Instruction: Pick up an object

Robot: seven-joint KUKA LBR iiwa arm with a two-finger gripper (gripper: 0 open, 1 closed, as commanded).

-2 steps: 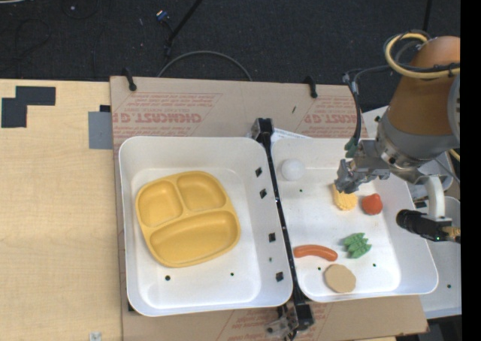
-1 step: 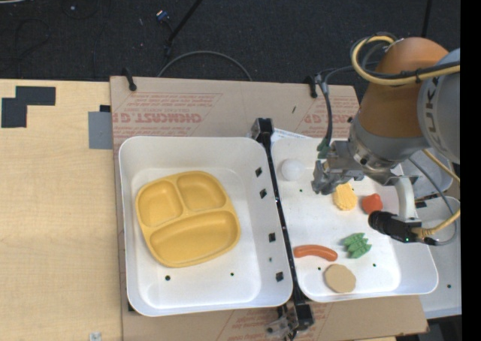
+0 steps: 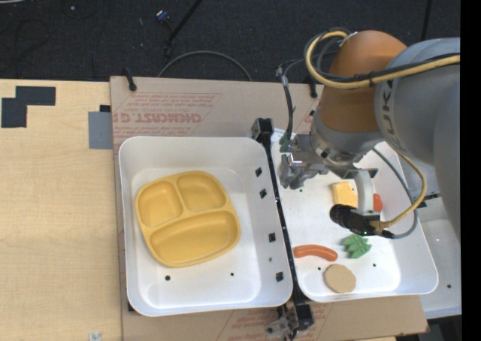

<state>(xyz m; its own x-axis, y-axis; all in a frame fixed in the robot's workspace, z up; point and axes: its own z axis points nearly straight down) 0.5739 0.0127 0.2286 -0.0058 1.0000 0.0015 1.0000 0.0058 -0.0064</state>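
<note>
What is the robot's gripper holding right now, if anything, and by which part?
It cannot be told: the gripper hangs over the right bin, apart from the sausage and cookie.

One fixed camera looks down slantwise over both bins (image 3: 197, 150).

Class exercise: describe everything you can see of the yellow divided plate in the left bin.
The yellow divided plate looks like smooth moulded plastic with rounded corners. It has three compartments: two small ones on its far side and one long one on its near side. It lies flat and upright, turned at a slight angle, on the floor of the left bin, apart from the walls.
</note>
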